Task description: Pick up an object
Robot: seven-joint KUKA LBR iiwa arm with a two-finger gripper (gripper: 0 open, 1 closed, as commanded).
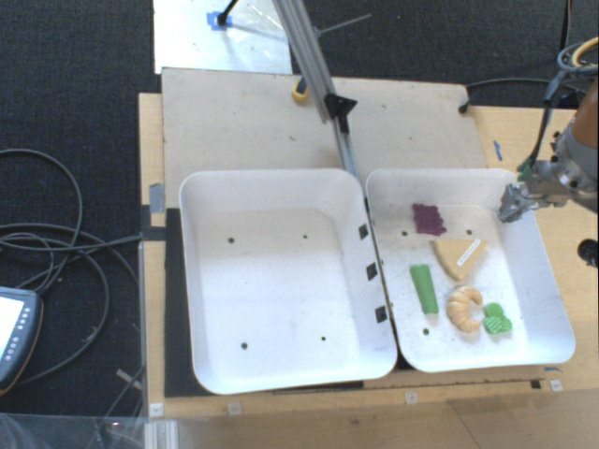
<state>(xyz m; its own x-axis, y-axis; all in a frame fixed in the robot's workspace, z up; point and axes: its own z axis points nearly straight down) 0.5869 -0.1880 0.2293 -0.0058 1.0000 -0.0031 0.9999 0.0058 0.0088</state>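
A: The gripper (513, 204) hangs over the right bin's (547, 279) far right rim; whether it is clenched or released, I cannot tell.

B: And the pickings?

A: Below-left: purple piece (429, 218), tan wedge (458, 255), green stick (424, 288), croissant (464, 308). All look like light, stiff toys. The stick seems easiest, pinched across its narrow middle.

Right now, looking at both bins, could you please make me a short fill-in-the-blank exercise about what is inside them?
1. All the small objects lie in the ____ bin of the view.
2. The stick beside the croissant has the colour ____.
3. The purple piece lies nearer the ____ edge of the bench than the wedge.
4. The claw hangs over that bin's ____ far corner.

Missing words: right; green; far; right
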